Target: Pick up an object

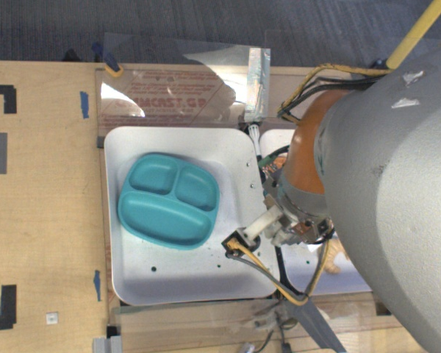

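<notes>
Approach stage. Gripper (300,230) by shallow white left bin (176,274) edge, grip can't tell. Next: clamp rim of teal divided plastic plate (169,201).

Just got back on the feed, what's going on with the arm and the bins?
The grey arm reaches in from the right and hangs over the right bin, its wrist near the wall shared with the left bin. A teal divided plate lies flat in the left bin, apart from the arm. The arm hides most of the right bin, so whether anything is grasped cannot be told.
</notes>
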